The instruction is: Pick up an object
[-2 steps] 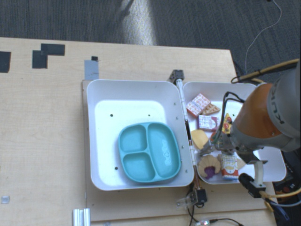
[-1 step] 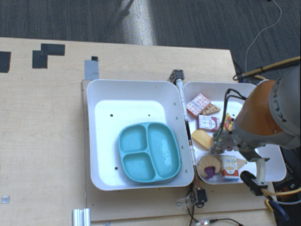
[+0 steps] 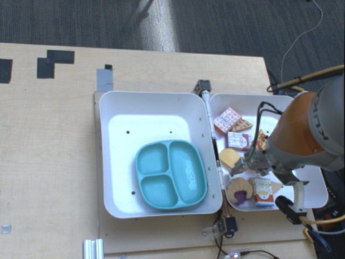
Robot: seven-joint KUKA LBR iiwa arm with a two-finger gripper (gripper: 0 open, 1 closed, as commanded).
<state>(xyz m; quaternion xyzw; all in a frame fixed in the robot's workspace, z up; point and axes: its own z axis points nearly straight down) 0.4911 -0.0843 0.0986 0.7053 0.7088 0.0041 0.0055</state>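
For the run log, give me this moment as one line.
arm: over right bin | target: food items, none seen held | left bin: blue tray

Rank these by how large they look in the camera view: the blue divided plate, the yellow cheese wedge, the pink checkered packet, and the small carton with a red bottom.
1. blue divided plate, clearly the largest.
2. pink checkered packet.
3. yellow cheese wedge and small carton: they look alike in size, and the arm partly covers the carton, so I leave them unranked.

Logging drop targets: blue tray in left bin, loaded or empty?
Empty. All three compartments of the tray show bare blue; it lies flat in the left bin.
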